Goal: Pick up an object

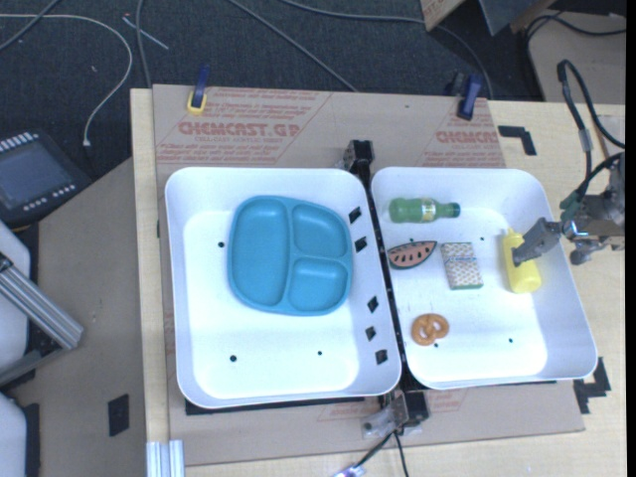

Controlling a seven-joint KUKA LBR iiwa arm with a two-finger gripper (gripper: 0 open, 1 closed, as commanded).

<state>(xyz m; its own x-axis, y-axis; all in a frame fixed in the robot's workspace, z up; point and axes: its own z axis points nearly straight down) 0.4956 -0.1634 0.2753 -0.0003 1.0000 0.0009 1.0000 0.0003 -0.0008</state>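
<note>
**Near edge.** The bench (149, 366) carries two shallow white bins side by side on a printed board. The right bin (556, 361) holds the loose items, so every pick candidate lies within the arm's reach from the right of the frame. Nearest the lower edge lies a pretzel (430, 328).

**Middle of the right bin.** A speckled block (461, 264) and a watermelon slice (411, 254) lie apart from each other, with room around each for an approach. At the right of the bin lies a yellow object (523, 266). The gripper (545, 237) sits just beside its upper end, low over the bin. Judged from this position, the yellow object is the likely target. It rests on the bin floor and is not lifted. Whether the fingers are open or closed cannot be told from this view.

**Far side.** A green bottle (422, 210) lies on its side near the upper wall. The left bin (199, 346) holds a blue divided plate (291, 254).

**Surface and room.** Blue clamps (200, 97) fix the board at the upper edge, probably to stop it shifting. Beyond the bench, cables (109, 28) run across dark floor.
</note>
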